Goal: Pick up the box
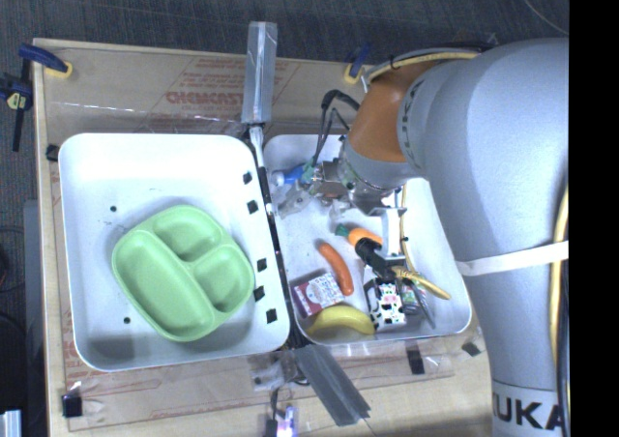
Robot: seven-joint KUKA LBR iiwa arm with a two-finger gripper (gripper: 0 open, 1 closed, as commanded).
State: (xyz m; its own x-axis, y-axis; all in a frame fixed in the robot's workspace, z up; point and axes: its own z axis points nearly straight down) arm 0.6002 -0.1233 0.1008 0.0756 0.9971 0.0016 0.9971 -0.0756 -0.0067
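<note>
One box (pixel 318 293) lies in the right bin's (pixel 448 271) front, toward you from the gripper (pixel 302 182); you can't tell the gripper's state.

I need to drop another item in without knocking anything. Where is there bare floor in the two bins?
Left bin: bare floor along the far wall and down its left side, around the green tray. Right bin: crowded. The banana, dark red box, sausage and patterned carton fill its near half, the arm its far end.
</note>
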